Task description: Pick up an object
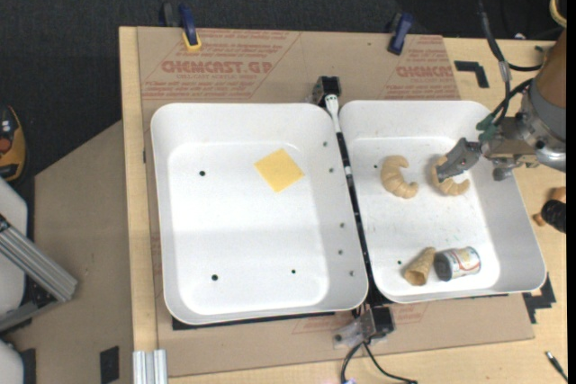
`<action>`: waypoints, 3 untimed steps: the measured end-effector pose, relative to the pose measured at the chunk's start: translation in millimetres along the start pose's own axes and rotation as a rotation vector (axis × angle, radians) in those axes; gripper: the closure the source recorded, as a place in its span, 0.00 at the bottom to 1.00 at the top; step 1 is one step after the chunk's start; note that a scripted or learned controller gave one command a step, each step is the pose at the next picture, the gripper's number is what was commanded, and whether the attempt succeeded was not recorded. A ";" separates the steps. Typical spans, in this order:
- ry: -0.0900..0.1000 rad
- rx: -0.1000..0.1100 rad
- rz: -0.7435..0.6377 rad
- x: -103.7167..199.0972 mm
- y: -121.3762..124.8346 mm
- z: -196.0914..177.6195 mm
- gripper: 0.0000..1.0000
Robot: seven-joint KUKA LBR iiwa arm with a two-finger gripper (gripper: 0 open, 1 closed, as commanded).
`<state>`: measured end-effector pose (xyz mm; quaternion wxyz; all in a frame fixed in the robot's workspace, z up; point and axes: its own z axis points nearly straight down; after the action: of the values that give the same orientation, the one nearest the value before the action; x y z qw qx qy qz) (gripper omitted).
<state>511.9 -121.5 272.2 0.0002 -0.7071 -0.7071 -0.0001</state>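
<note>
one croissant (450, 179) under tool (462, 156), right bin (504, 117).

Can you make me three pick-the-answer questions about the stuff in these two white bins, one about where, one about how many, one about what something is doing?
1. Where is the yellow square?
A. In the left bin
B. In the right bin
C. On the cardboard outside the bins

2. How many curved croissant-shaped pieces lie in the upper part of the right bin?
A. Two
B. Five
C. None

3. How is the small can lying?
A. Standing upright
B. On its side
C. Stacked on the yellow square

Answers:
1. A: the yellow square lies alone on the floor of the left bin.
2. A: one croissant piece lies apart, and a second is right at the gripper, in the right bin.
3. B: the can lies on its side, its dark end facing a small tan cone.
</note>
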 end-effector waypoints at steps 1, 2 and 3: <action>0.002 0.008 0.000 5.3 6.8 118.4 0.00; -0.001 -0.005 -0.004 21.0 70.4 173.8 0.00; -0.002 -0.005 -0.001 -5.1 105.9 187.7 0.00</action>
<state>617.8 -126.5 84.5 -0.0024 -0.7067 -0.7075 -0.0009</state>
